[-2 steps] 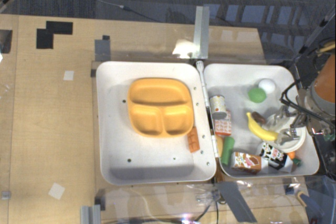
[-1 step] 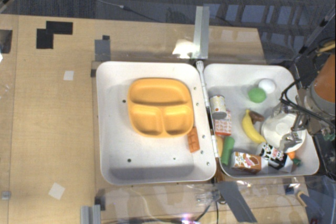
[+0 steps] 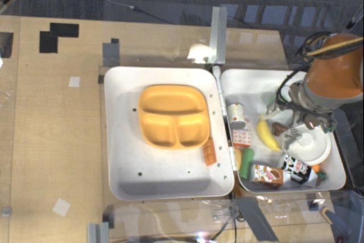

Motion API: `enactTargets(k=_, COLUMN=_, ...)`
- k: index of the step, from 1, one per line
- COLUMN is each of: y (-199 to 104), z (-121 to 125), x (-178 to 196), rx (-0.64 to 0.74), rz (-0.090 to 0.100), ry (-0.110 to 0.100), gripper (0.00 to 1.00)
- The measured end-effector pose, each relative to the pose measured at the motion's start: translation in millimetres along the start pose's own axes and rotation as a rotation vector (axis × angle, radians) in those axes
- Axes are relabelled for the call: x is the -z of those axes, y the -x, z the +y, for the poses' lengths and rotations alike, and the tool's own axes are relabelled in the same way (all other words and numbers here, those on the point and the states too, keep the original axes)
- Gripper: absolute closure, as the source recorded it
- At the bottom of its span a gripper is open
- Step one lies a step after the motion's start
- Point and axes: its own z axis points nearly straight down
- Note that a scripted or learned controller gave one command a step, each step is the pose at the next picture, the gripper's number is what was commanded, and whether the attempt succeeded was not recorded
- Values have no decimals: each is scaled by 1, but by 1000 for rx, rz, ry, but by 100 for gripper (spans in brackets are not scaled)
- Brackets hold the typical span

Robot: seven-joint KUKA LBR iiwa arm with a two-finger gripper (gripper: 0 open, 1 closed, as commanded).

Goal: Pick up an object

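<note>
White plastic forms the two shallow bins that sit side by side on the wooden desk (image 3: 51, 139). The left bin (image 3: 122, 179) carries a yellow-orange divided plate (image 3: 172, 115) with three compartments, lying flat near its centre. Just beside the plate's lower right corner lies a small orange block (image 3: 210, 152), close to the bin's right wall.

The right bin (image 3: 250, 79) is crowded. Along its left side stands a small can (image 3: 236, 114) with a pale top, and just below it a red-and-white carton (image 3: 242, 136). Below that lies a green cylinder (image 3: 245, 162), tilted slightly. A banana (image 3: 266, 134) lies near the middle of the bin, running from upper left to lower right. At the near edge rests a brown and red packet (image 3: 267, 176), and beside it to the right a black-and-white patterned box (image 3: 296, 168). A white bowl (image 3: 311, 147) sits toward the bin's right side.

The grey arm with its orange band (image 3: 336, 68) reaches in from the right, over the right bin. The gripper (image 3: 297, 129) hangs low above the area between the banana and the white bowl, near a dark object that is too unclear to identify. Whether the gripper is spread or pressed together cannot be told, since cables and the wrist obscure it.
</note>
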Motion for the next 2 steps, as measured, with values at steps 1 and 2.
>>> enactTargets(k=1, y=20, z=52, x=-2, rx=2, rz=-11, ry=-19, gripper=0)
enactTargets(k=2, y=20, z=53, x=-2, rx=34, rz=-11, ry=-21, gripper=0)
